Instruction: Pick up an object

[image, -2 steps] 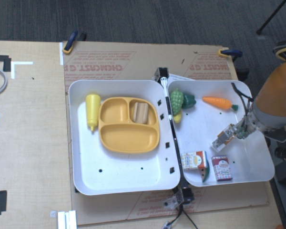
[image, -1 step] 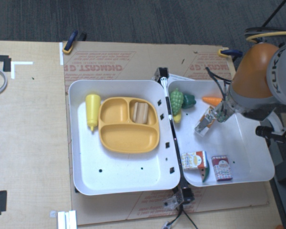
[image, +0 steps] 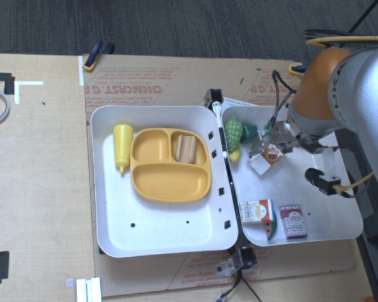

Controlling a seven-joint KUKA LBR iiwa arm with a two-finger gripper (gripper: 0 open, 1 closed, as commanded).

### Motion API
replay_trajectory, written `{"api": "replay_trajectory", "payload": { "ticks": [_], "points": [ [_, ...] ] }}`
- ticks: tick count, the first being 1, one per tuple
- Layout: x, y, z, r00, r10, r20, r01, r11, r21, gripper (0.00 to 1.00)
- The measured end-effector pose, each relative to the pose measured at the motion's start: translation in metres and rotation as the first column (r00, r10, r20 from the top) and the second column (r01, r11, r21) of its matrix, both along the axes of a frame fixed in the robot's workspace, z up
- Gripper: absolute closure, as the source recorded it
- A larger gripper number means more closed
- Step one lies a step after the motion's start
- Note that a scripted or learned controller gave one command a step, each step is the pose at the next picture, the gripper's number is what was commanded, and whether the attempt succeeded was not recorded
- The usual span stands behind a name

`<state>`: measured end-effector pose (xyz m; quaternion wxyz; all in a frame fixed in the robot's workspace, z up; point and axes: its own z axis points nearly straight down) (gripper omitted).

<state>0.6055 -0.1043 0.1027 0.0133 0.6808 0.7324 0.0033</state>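
My gripper (image: pixel 266 145) is low over the back left part of the right bin (image: pixel 327 206), reaching in from the right under the orange-banded wrist. Right beneath its tip lies a small white and red packet (image: pixel 266 160); whether the gripper touches it I cannot tell. Just left of the gripper sit a green bumpy toy vegetable with a yellow end (image: pixel 233 134) and a dark green piece (image: pixel 249 131). Near the bin's front wall lie a small orange and green carton (image: pixel 257 211) and a red box (image: pixel 292 222).
The left bin (image: pixel 113 225) holds a yellow divided plate (image: pixel 171 175) with a tan cylinder (image: pixel 186 148) in its back right compartment, and a yellow squeeze bottle (image: pixel 121 145) beside the plate. A black cable end (image: pixel 318 178) hangs over the right bin.
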Motion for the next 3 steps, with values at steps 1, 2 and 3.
{"api": "replay_trajectory", "payload": {
  "ticks": [1, 2, 3],
  "points": [
    [0.004, 0.0, 0.014, 1.0, 0.004, 0.013, -0.004, 1.0, -0.001, 1.0],
    [-0.054, -0.016, 0.005, 0.987, 0.163, 0.002, -0.163, 0.987, 0.001, 1.0],
    [-0.104, 0.027, 0.089, 0.994, -0.104, -0.022, 0.104, 0.994, 0.013, 1.0]
  ]
}}
